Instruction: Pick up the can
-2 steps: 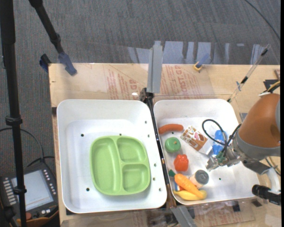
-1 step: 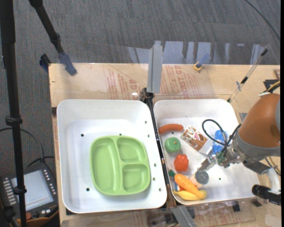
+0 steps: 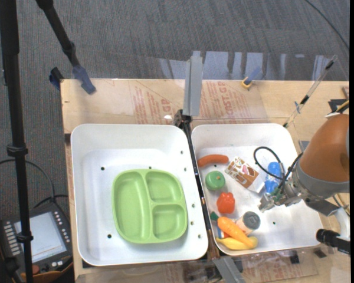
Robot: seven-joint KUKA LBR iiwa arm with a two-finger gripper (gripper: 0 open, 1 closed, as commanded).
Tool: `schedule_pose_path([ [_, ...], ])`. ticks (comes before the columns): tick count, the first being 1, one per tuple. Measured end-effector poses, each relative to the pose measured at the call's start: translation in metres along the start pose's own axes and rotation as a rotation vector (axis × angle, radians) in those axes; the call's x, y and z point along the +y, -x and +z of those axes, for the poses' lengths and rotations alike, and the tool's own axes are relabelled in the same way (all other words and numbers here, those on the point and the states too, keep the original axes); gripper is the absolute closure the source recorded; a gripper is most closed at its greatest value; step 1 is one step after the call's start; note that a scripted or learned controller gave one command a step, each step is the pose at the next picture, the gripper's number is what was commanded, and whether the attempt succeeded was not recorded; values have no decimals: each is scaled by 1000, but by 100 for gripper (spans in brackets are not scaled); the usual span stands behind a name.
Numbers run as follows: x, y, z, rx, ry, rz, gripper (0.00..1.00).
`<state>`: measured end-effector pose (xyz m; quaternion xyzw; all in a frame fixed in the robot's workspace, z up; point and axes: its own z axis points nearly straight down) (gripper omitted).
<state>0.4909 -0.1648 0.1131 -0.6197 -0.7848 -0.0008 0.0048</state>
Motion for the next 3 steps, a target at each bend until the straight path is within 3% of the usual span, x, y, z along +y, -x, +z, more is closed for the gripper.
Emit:
schedule_pose_path([
  [1, 0, 0, 0, 0, 0, 1, 0],
  [2, 14, -16, 27, -5, 1, -10, 0],
  [3, 13, -15, 18, -3, -1, -5, 100],
])
